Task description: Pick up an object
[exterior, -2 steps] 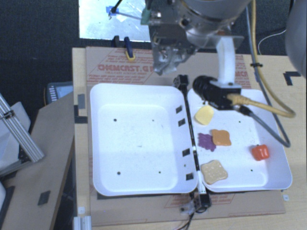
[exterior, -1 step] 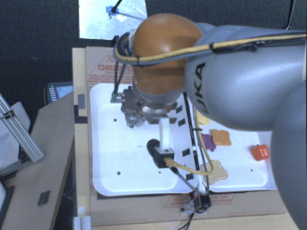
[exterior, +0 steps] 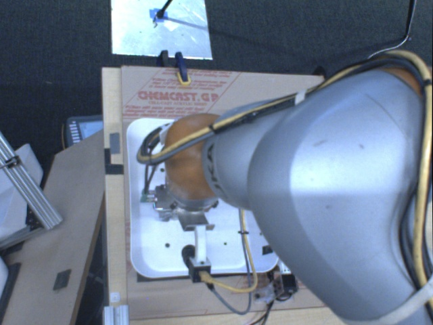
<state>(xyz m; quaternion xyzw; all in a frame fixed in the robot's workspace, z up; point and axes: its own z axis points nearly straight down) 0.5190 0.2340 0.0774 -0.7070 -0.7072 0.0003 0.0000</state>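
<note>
My grey arm fills the right and middle of the camera view, and its orange band hangs over the left white bin. The gripper points down into that bin below the band, seen from above. Its wrist parts cover whatever is beneath it. The bare bin floor at the left and front shows a few tiny dark specks. The arm hides the rest of this bin and the bin to its right.
A cardboard sheet with red lettering lies under and behind the bin. A blue and yellow clamp holds its far edge, below a shiny metal plate. An aluminium rail stands at the far left beside the wooden bench.
</note>
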